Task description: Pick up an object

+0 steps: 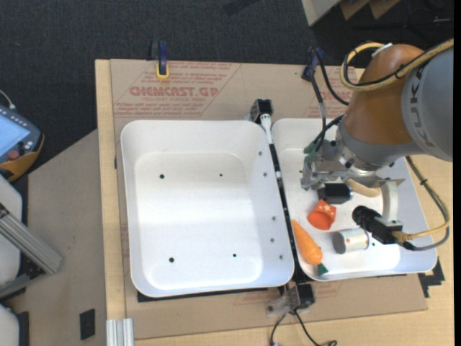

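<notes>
We see the carrot (308, 245) in the right bin (403, 262), by its left wall, long axis running from upper left to lower right, green end toward the front rim. The gripper (333, 186) hangs over the bin above an orange piece (322, 215); we cannot tell its state. The board (180, 85) reads "CHEMCAST".

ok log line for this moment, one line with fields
arm: over right bin | gripper: low above orange block | also there: carrot, white cylinder | grasp: none seen
</notes>
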Controlling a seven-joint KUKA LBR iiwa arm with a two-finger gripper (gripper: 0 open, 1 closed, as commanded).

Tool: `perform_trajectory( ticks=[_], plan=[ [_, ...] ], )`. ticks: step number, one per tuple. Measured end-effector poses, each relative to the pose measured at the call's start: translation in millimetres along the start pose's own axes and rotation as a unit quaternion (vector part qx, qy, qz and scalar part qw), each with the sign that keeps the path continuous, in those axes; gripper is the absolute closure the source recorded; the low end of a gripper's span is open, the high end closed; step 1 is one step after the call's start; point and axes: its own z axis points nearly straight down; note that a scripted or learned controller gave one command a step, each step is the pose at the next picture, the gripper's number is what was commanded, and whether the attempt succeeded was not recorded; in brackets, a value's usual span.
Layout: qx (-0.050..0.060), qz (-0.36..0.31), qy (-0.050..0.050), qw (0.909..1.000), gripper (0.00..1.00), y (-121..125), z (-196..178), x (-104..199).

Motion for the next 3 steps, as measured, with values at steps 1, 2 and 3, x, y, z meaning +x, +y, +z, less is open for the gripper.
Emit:
perform_trajectory(
  ticks=[1, 2, 3],
  plan=[
    [-0.003, 0.003, -0.001, 1.0000, 1.00, -9, -123, 19],
    [-0.004, 0.004, -0.001, 1.0000, 1.00, 29, -245, 33],
    [0.014, 0.008, -0.002, 0.9999, 1.00, 12, -55, 9]
  ],
)
